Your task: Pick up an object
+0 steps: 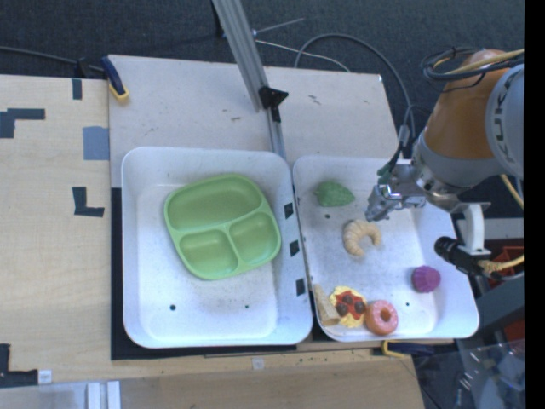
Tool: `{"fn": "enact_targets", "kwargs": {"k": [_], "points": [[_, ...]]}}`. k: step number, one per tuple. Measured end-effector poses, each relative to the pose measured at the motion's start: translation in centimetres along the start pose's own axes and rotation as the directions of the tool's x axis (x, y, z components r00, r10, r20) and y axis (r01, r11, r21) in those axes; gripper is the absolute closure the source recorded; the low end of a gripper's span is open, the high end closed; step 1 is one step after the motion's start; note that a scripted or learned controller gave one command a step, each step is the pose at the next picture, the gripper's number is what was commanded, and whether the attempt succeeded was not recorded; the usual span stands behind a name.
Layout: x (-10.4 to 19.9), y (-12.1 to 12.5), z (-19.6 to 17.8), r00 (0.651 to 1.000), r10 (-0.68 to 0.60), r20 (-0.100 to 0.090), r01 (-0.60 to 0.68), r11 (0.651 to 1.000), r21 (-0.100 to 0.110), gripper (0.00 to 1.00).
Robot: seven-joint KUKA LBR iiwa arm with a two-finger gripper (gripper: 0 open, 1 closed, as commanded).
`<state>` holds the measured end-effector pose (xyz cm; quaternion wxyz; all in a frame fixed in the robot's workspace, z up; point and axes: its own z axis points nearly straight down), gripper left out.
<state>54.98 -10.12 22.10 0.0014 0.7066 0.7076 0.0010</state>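
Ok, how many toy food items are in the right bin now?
5: green leafy piece at the far left, croissant mid-bin by the gripper, purple piece right, pizza slice and donut at the near edge. The arm may hide more.

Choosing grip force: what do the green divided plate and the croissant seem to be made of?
Green divided plate: probably moulded plastic, one even colour with a soft sheen and rounded compartment ridges. Croissant: likely a plastic or rubber toy, given its smooth, uniform tan surface; hardness is unclear.

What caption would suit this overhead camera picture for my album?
Robot gripper hovers above a toy croissant in the right bin; a green divided plate fills the left bin.
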Motion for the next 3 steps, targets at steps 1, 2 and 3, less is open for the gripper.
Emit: {"fn": "enact_targets", "kwargs": {"k": [1, 2, 3], "points": [[5.0, 0.9, -1.0, 1.000, -0.005, -0.002, 0.005, 1.000, 0.004, 1.00], [10.4, 2.4, 0.2, 1.000, -0.006, -0.002, 0.006, 1.000, 0.006, 1.00], [15.1, 4.4, -0.9, 1.000, -0.005, -0.002, 0.005, 1.000, 0.003, 1.00]]}}
